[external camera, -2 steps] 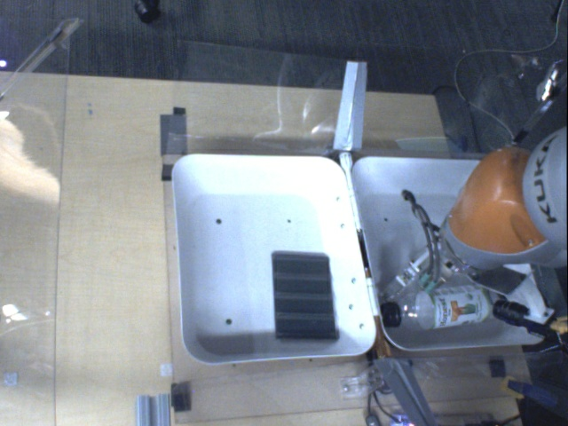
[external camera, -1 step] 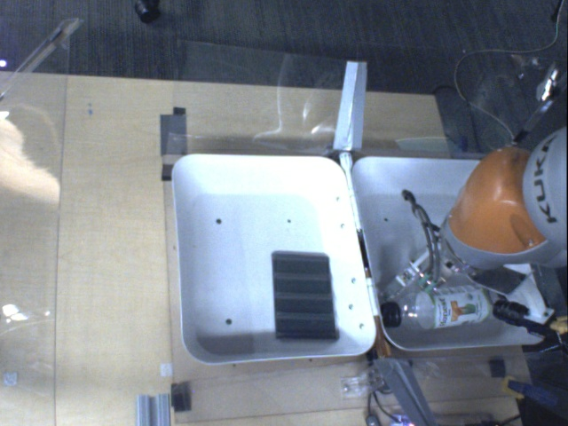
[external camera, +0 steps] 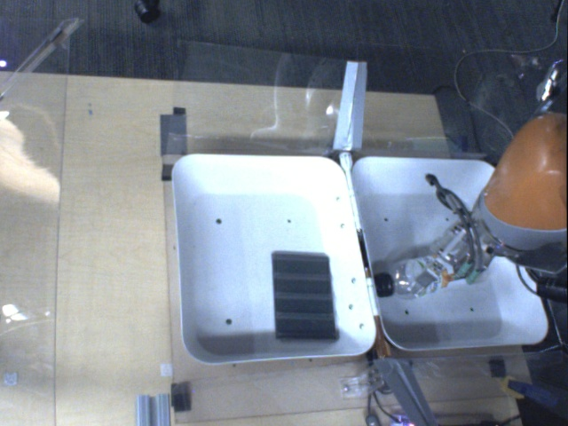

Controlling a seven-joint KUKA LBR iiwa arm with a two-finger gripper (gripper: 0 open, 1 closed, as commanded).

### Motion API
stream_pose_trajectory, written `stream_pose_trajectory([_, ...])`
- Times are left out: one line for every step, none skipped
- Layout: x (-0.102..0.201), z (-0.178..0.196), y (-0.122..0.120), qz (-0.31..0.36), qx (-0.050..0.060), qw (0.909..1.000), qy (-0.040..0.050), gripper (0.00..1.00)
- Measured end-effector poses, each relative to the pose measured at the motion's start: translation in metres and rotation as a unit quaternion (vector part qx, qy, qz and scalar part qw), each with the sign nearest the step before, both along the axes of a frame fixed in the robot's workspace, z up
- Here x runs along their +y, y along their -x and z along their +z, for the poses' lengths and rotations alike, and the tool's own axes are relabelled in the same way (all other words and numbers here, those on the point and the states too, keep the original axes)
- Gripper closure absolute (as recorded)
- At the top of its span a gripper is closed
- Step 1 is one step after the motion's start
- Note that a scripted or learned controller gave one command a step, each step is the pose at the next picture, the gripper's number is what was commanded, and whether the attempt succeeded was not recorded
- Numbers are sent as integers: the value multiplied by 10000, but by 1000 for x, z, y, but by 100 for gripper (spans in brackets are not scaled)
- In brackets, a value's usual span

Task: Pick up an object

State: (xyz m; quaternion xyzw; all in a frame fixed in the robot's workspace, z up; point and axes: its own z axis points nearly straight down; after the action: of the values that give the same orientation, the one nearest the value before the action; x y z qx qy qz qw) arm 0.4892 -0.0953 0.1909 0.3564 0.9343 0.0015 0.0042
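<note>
Looming largest, closest to the camera at the right edge, is the arm's orange band (external camera: 531,171) above a grey wrist, reaching into the right bin (external camera: 417,180). Below it the hand (external camera: 424,278) sits low over that bin's floor, near its front left corner, wrapped in cables. Whether it is parted or closed cannot be made out, nor whether it has hold of anything. A small dark knob-like tip (external camera: 383,284) lies just beside the hand on its left, close to the wall shared by the two bins; it may be part of the hand or a separate object.

On the table, the left bin (external camera: 204,193) holds the one clear object: a black ribbed block (external camera: 304,295), rectangular, lying flat near the front edge, right of centre. Its long axis runs front to back. It lies to the left of the hand, across the dividing wall, well apart from it. Reaching it would likely mean lifting over that wall and closing across the short sides.

Beyond the bins stand clear plastic panels (external camera: 302,87) at the table's far edge.
</note>
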Motion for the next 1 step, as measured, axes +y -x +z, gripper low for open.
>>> stream_pose_trajectory([-4, -101, -34, -764, -46, 9971, -7, 0])
